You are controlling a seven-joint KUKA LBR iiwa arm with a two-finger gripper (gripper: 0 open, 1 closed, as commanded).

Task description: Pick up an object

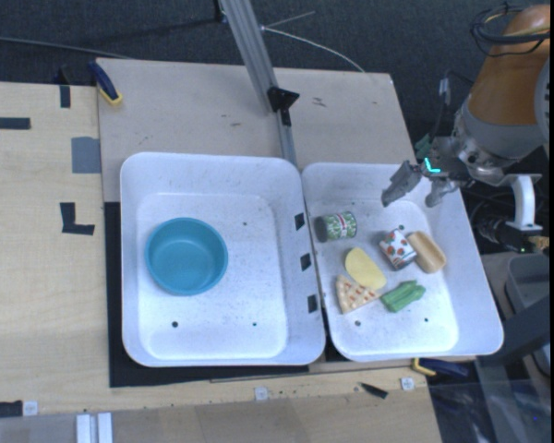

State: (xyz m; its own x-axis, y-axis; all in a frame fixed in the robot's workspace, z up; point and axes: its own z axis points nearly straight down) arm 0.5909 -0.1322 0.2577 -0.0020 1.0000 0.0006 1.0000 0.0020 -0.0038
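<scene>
Here, line by line:
Arm: the grey arm with its orange band (517, 30) comes in over the right edge of the counter (194, 109)
Pincer: the pincer (418, 188) hangs above the far right part of the right bin (471, 330), its two dark fingers (397, 185) spread apart and released, nothing between them
Right bin: it holds a loose cluster of small things around its middle, all apart from the pincer
Can: a small green can (337, 225) lies on its side near the bin's left wall
Red and white item: a small red and white object (398, 247) sits just beside a tan bread-like piece (427, 251), toward the right wall
Yellow piece: a yellow rounded piece (364, 268) lies at the centre, touching or nearly touching the pizza slice (354, 295) in front of it
Green item: a green vegetable-like toy (403, 295) lies just right of the pizza slice, toward the near edge
Left bin: the left bin (212, 169) carries a blue bowl (186, 256), upright, by its left side
</scene>
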